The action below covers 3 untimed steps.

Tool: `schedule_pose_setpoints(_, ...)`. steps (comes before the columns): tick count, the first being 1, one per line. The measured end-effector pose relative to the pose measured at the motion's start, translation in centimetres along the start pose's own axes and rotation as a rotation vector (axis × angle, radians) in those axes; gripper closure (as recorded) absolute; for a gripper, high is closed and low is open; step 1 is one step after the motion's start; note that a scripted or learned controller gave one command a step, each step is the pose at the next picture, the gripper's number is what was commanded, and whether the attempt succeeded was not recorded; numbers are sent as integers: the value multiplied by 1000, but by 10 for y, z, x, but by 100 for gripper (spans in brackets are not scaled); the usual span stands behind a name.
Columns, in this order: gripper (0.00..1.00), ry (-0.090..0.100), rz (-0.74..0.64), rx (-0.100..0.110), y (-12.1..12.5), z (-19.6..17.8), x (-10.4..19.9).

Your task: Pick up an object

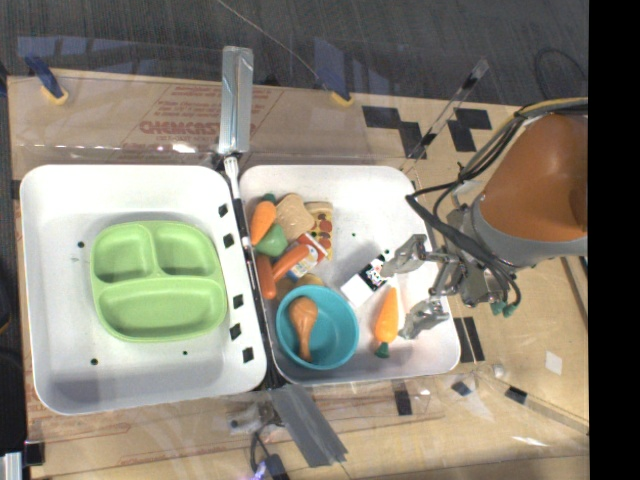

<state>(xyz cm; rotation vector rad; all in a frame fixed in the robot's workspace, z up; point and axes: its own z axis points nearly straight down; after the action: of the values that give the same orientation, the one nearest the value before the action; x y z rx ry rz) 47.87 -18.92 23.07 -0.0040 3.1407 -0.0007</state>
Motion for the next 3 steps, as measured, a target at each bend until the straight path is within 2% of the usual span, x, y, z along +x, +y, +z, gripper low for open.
schedule_pose_setpoints(1, 0, 1, 177, -2, 49, 122, -8)
schedule_pose_setpoints(2, 0, 1, 420, -1, 73, 138, -85)
schedule_pose_setpoints(3, 100, -1, 411, -1, 74, 125, -87)
